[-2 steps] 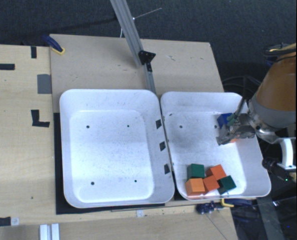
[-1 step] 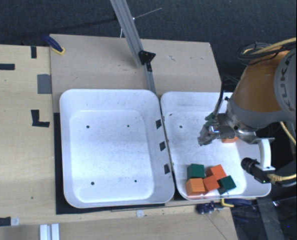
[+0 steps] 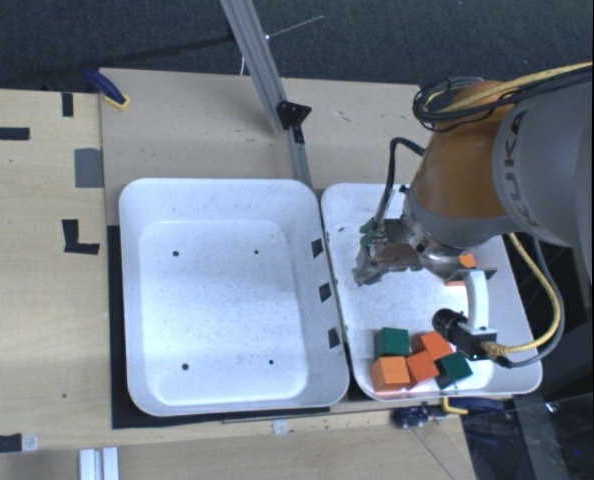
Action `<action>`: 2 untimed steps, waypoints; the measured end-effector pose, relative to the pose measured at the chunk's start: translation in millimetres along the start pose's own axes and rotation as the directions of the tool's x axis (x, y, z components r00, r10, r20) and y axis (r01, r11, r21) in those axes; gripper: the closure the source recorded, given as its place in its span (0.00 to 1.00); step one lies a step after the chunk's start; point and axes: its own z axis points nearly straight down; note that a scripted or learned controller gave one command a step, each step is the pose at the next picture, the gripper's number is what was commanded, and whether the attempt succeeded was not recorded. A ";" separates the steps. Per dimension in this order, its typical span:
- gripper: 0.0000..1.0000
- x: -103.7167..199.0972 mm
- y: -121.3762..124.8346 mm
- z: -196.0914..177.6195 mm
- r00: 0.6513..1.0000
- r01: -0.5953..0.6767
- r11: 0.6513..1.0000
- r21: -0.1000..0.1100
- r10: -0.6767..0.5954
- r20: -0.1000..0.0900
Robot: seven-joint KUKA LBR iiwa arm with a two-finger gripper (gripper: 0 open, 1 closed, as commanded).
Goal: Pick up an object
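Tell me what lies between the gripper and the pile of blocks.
In the camera view, bare white bin floor separates the gripper from the blocks.

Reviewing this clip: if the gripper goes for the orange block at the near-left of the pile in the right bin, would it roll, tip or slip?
The orange block looks boxy with flat faces, so it will probably slide rather than roll. It sits low, so tipping seems unlikely. It lies against a green block and another orange one near the right bin's wall, so a push could jostle them or jam it there.
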 end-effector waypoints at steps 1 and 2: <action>1.00 49.9 5.8 9.7 1.000 -0.002 1.000 0.001 0.002 0.002; 1.00 102.1 15.5 12.3 1.000 -0.001 1.000 0.000 0.001 0.001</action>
